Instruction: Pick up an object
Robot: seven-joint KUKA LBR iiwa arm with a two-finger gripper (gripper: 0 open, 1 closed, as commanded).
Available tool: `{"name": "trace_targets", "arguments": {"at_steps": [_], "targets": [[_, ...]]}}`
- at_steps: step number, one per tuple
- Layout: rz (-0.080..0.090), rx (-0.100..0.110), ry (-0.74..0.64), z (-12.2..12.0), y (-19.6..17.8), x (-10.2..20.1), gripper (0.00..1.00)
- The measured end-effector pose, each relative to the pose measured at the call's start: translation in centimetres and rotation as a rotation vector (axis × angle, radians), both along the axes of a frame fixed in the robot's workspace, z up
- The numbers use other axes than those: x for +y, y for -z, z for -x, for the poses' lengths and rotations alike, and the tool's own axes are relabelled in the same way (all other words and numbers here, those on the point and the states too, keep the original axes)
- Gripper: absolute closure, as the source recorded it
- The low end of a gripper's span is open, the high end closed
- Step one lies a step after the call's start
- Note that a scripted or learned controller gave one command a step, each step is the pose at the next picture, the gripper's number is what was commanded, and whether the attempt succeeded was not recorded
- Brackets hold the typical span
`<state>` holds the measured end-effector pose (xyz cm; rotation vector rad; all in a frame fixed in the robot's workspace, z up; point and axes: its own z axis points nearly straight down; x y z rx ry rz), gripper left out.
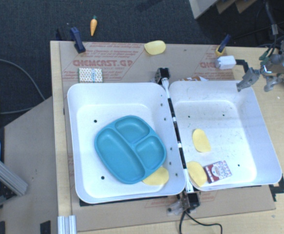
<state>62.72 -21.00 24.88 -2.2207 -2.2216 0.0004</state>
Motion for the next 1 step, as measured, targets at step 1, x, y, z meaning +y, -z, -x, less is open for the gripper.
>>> {"name": "trace_targets", "arguments": {"at_steps": [1], "targets": [[-0.015,0.008,-0.005,-3.47,16.6,-0.64,0.0]]}}
